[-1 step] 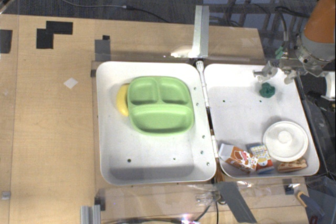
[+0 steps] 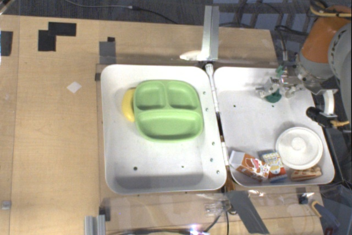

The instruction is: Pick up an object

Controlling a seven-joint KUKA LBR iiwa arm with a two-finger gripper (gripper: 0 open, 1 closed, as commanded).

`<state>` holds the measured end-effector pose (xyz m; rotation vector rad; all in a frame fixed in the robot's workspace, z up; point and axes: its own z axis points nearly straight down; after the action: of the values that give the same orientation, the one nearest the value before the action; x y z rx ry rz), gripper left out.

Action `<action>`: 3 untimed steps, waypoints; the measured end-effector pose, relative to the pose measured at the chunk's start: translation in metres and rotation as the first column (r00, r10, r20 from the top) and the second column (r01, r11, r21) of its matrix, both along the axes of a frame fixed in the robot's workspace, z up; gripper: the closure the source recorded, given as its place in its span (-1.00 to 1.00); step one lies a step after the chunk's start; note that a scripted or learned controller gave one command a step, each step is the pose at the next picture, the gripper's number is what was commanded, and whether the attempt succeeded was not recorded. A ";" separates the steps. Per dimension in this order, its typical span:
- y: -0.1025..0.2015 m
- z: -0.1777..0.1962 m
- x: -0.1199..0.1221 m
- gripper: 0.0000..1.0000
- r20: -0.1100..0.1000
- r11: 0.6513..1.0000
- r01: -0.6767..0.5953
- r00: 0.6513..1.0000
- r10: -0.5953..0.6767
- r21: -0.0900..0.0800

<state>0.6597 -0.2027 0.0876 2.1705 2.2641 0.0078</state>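
- Two white bins are sitting side by side; the arm [image 2: 324, 44] is reaching over the right bin [image 2: 247, 124] from its far right corner, presumably because the graspable clutter is lying in that bin.
- The gripper [image 2: 273, 91] is hovering low over the upper part of the right bin, pointing left; whether it is open or closed cannot be told, and something small and teal is showing at its tip that cannot be identified.
- The nearest candidates are lying well below the gripper: a white round lid [image 2: 298, 146] near the bin's right wall, and a cluster of snack packets [image 2: 258, 165] along the bottom edge, down and slightly left of the tool.
- The bin floor directly under the gripper is looking bare.
- A green divided plate [image 2: 166, 109] is resting in the left bin [image 2: 159, 173], well to the gripper's left, partly covering a yellow object [image 2: 127, 105], possibly a banana.
- Judgement: no object is yet secured; the pick is still pending.
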 end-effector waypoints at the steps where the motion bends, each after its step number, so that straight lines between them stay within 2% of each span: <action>1: -0.002 -0.001 -0.031 -1.00 -0.001 0.993 -0.119 0.993 0.119 -0.002; 2: 0.019 0.000 0.012 -1.00 0.001 1.000 -0.019 1.000 0.019 -0.002; 3: 0.031 -0.001 -0.019 -1.00 -0.001 0.999 -0.042 0.999 0.042 -0.002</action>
<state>0.6408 -0.1713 0.0869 2.1224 2.3090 0.0051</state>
